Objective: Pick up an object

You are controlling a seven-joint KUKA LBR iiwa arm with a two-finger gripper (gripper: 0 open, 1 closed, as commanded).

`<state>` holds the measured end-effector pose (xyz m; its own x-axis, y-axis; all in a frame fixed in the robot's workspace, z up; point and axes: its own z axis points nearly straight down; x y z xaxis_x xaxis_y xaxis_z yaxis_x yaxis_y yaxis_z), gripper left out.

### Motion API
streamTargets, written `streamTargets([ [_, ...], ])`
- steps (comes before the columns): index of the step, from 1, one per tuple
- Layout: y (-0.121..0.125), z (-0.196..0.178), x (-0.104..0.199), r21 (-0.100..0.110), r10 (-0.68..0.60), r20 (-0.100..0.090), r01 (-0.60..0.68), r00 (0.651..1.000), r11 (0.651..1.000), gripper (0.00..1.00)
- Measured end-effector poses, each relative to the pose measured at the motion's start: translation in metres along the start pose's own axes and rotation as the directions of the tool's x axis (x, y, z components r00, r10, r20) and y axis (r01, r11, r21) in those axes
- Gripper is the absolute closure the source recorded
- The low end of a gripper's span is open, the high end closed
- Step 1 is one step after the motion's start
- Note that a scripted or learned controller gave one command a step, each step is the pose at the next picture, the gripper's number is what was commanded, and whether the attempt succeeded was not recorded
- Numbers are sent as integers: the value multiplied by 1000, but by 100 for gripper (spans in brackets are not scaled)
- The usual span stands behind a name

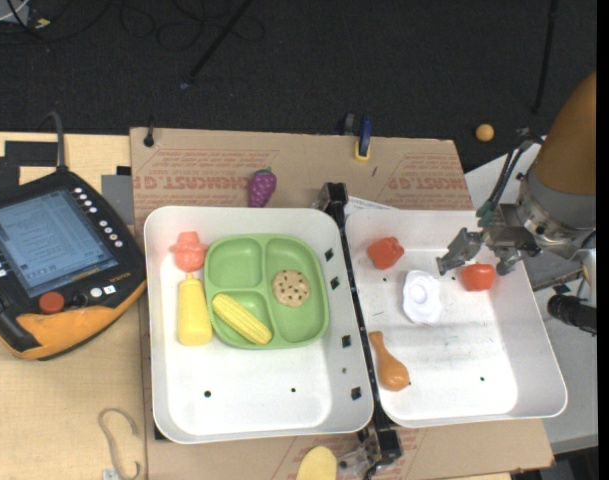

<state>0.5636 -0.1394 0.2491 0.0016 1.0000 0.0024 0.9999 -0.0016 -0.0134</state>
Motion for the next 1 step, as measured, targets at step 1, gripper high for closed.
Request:
streamTargets([
  [1,2,-6,0,-12,-2,2,2,1000,1000,0],
])
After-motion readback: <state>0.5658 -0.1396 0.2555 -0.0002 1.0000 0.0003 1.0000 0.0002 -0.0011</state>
